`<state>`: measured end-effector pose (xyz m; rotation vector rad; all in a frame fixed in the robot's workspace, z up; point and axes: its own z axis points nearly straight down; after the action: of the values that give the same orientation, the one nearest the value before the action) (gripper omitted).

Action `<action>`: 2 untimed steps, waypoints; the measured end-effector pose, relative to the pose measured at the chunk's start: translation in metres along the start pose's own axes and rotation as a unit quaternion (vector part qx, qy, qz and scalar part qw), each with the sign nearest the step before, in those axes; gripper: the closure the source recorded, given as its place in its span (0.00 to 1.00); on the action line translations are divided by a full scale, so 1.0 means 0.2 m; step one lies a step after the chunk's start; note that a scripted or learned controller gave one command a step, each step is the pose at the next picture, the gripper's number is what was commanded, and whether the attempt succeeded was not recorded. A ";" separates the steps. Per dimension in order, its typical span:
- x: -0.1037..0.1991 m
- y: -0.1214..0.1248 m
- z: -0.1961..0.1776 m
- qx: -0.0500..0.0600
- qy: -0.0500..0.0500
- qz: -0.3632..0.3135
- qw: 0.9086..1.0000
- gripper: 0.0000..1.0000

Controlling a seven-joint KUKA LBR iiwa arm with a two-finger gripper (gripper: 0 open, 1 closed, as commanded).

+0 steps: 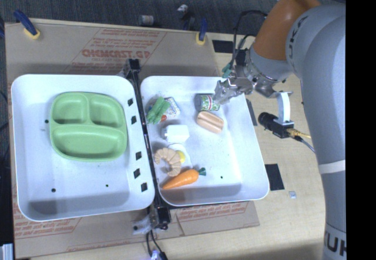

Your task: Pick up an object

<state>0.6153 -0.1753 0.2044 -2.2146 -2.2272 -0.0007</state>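
— Where do we see the pincer (223, 92)?

— Over the right bin (249, 162), at its far edge, just beside a small green can (206, 102). We cannot tell how its jaws stand.

— And the rest?

— We see a hot dog (210, 122) near the can, a white block (176, 133), a croissant (169, 159) and a carrot (181, 179) closer to us. The left bin (29, 176) holds a green divided plate (88, 125).

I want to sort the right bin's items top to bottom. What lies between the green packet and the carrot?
In the camera view, between the green packet and the carrot lie a white block and a croissant.
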 end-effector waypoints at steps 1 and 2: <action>0.00 0.00 0.00 0.000 0.000 0.000 1.000 0.00; 0.14 -0.24 0.48 -0.006 -0.001 0.000 1.000 0.00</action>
<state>0.5671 -0.1473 0.1084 -2.2213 -2.2331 -0.0115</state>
